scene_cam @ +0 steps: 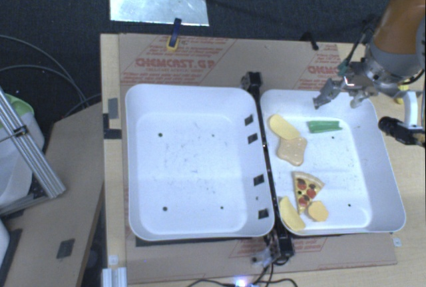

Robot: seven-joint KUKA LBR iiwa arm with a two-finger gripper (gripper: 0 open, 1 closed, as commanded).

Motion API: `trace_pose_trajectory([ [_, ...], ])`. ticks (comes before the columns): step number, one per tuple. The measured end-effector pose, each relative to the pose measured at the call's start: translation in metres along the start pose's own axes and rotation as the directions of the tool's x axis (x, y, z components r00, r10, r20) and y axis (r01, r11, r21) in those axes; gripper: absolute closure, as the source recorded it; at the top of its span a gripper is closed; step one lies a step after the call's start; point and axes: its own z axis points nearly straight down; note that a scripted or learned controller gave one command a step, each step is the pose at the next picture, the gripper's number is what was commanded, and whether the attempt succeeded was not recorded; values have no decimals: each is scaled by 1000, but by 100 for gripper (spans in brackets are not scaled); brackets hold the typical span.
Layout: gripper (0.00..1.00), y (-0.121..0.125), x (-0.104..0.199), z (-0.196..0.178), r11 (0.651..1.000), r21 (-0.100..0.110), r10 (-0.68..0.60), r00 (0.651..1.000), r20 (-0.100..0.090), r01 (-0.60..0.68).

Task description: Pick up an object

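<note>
Arm (399, 19): I see it reaching in from the right, grey with an orange band, its wrist above the far right corner of the right bin.
Gripper (343, 96): its two fingers are spread apart with nothing between them; I read it as released, hanging over the far edge of the right bin.
Right bin (379, 166): white and shallow, carrying all the loose items.
Green piece (324, 125): a flat green strip near the bin's far edge, just below the gripper and apart from it.
Yellow oval (283, 126): near the far left corner of the right bin, touching the tan piece.
Tan piece (292, 150): a pale, bread-like shape by the left edge.
Pizza slice (307, 190): toy wedge with red dots, towards the near left corner.
Yellow pieces (291, 214): two, at the near edge, flanking the pizza slice's tip.
Left bin (193, 166): white, beside the right bin.
Bench (200, 59): a printed cardboard sheet lies under both bins.
</note>
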Motion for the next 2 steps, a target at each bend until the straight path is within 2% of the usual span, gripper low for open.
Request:
trace_pose_trajectory([
  [1, 0, -73, -11, 131, 1000, 17, 5, 1000, -4, -5],
  [2, 0, -147, 39, 142, 1000, 9, 1, 1000, -5, -1],
])
